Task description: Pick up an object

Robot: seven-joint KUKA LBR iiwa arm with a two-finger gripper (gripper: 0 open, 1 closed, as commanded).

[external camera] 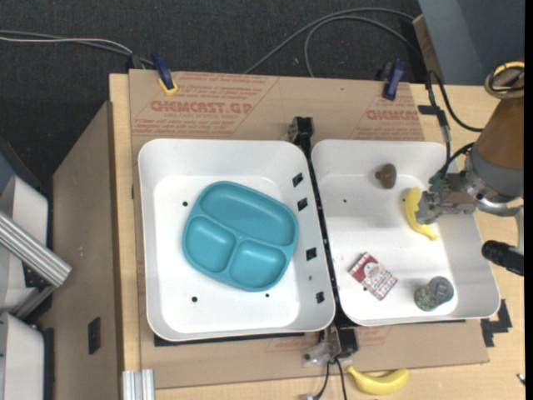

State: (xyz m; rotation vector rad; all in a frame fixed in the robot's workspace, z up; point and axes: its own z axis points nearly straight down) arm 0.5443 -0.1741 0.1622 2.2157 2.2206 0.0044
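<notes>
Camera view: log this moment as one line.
end effector at banana, right bin | grasp unconfirmed | blue tray in left bin

1. You see the gripper (429,209) low in the right bin (358,307), at the yellow banana (414,212).
2. Your left bin (166,307) holds a teal divided plate (240,235).
3. Brown lump (385,175), red packet (371,276) and grey-green object (434,293) lie apart.

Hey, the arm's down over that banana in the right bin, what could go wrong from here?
1. The gripper sits at the banana's edge, near the right bin's wall; a grasp there may slip off the curved fruit or nudge it aside.
2. The brown lump lies close by; a sideways shove of the banana might knock it.
</notes>
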